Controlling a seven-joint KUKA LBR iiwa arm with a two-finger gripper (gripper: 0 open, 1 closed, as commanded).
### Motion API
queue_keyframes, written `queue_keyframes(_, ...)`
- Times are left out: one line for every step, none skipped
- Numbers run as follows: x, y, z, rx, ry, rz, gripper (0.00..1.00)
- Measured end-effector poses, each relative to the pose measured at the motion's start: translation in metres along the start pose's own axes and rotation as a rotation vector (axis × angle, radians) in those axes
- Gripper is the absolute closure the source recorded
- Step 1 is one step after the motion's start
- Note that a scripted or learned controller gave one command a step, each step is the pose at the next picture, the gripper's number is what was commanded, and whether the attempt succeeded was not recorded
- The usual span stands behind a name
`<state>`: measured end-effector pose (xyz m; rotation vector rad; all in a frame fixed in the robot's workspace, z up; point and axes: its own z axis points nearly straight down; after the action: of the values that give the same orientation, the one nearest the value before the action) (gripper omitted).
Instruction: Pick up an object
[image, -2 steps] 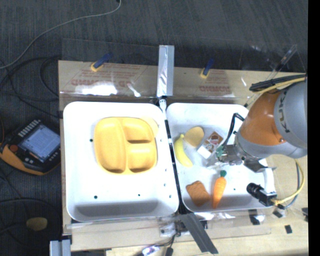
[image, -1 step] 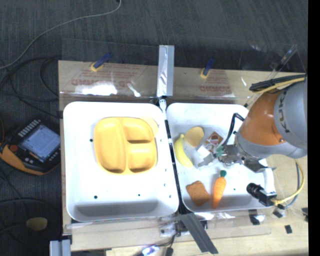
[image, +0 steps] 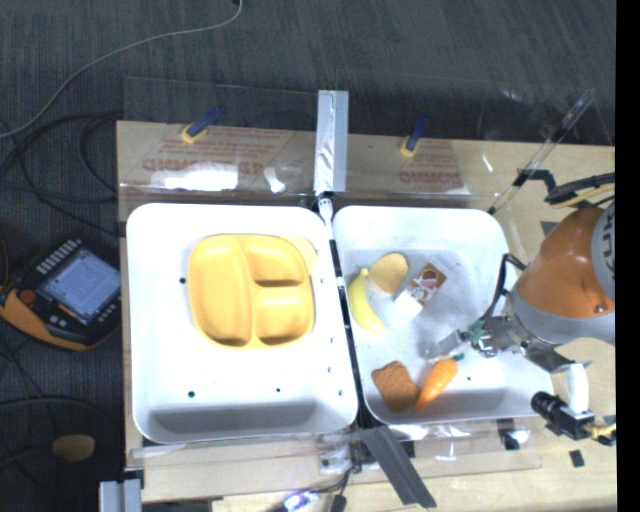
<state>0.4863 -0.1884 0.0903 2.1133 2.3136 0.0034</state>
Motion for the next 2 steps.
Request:
queue_keyframes(0.043,0.062,-0.015,0.009,0.007,-0.071,0.0)
queue_keyframes(0.011,0.017,0.001,-0.004,0.0,-0.117,0.0)
